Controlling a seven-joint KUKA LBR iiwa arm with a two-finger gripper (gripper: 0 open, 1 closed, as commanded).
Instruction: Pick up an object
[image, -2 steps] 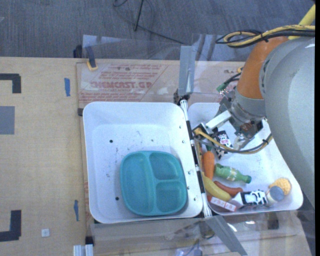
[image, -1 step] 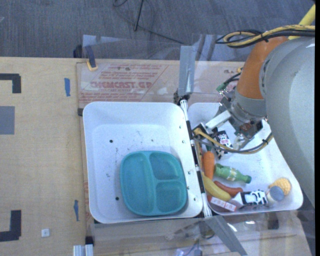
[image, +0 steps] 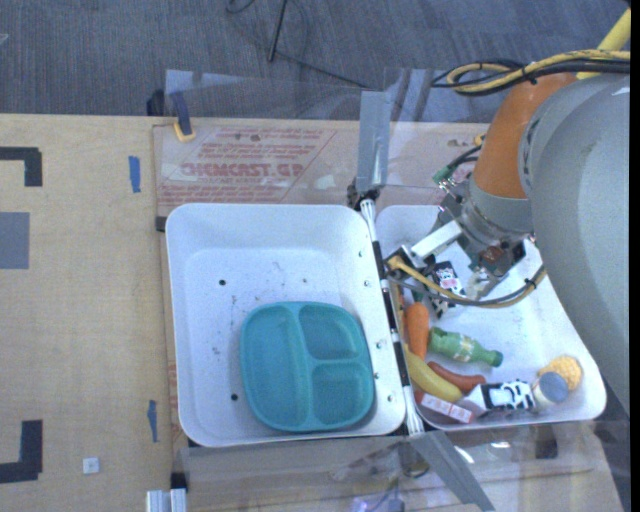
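Jaws, apart or together I cannot tell, sit in the right bin (image: 528, 328) close beside the carrot (image: 417, 325).

Were counted: two white bins, left bin (image: 200, 250) and right bin (image: 535, 318); one teal divided plate (image: 305, 365); one carrot (image: 417, 327); one green bottle (image: 462, 348); one banana (image: 430, 378).

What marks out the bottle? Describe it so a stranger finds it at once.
Go to the right bin, the cluttered one, not the left bin with the teal plate. Near its middle the bottle lies on its side, right of the carrot and just behind the banana. It is the only green thing in that bin.
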